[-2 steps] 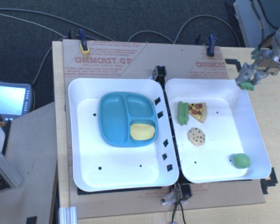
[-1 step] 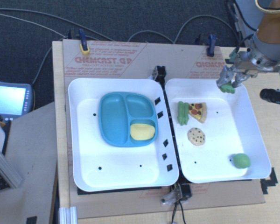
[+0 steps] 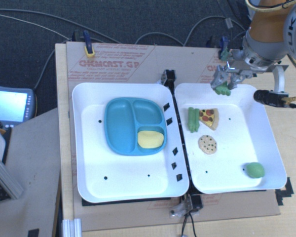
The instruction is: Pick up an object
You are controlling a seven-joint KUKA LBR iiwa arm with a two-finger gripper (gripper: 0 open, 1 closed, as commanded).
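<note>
Pincer (image 3: 224,85) around green toy (image 3: 221,89)

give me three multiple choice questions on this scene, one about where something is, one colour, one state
1. Where is the yellow item?
A. on the blue tray
B. beside the cookie
C. on the cardboard

2. What colour is the round item in the right bin's near corner?
A. red
B. green
C. blue

3. What is between the gripper's fingers?
A. a cookie
B. nothing
C. a green piece

A: it lies in a compartment of the blue tray. B: it is plainly green. C: the green piece hangs between them above the bin's rim.
</note>
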